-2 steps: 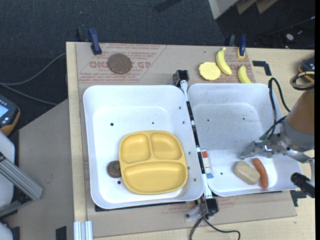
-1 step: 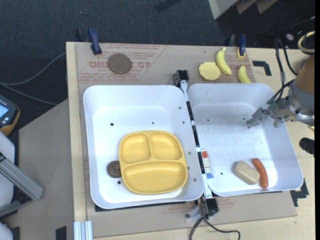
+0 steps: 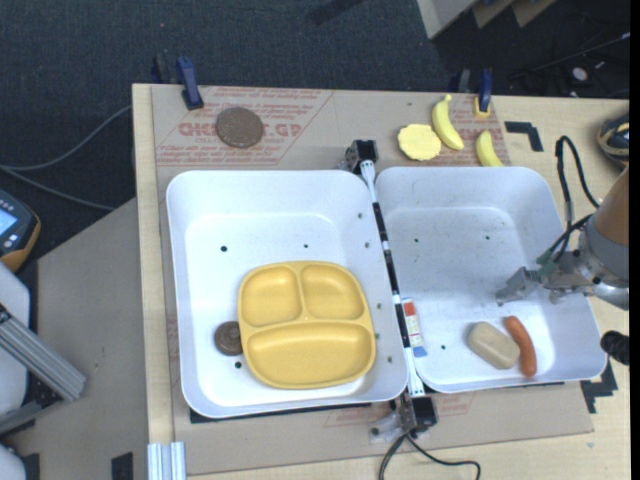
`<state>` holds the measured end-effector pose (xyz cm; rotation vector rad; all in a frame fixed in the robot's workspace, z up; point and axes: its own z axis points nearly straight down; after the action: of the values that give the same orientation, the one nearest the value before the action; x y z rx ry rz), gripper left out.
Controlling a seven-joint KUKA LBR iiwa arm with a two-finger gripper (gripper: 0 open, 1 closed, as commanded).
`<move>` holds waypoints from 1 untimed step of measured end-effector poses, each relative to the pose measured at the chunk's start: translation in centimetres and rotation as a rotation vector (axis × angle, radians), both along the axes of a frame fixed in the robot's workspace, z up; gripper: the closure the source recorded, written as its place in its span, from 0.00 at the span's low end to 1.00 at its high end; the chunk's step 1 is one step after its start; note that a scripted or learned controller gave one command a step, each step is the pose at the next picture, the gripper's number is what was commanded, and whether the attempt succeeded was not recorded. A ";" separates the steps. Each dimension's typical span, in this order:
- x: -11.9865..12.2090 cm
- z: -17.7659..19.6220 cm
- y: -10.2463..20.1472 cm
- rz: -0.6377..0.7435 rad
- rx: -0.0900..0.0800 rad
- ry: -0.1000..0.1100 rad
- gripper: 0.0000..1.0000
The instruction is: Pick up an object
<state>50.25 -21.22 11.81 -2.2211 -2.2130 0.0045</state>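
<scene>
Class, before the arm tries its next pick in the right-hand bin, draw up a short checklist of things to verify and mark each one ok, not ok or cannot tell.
1. Targets lie in the right bin: a tan block and an orange sausage near its front edge. Ok.
2. Targets apart enough to grasp one cleanly: they lie side by side, seemingly touching. Not ok.
3. Gripper above a target: it sits just behind the two, not over either. Not ok.
4. Gripper free of any object: nothing seen between it. Ok.
5. Finger opening: cannot tell.
6. Path downward clear of the yellow tray: tray lies in the left bin. Ok.
</scene>
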 end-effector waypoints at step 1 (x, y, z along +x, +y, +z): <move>-2.5 -2.2 5.1 0.006 0.003 0.000 0.00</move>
<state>47.74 -16.08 9.66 -2.2133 -2.2187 0.0013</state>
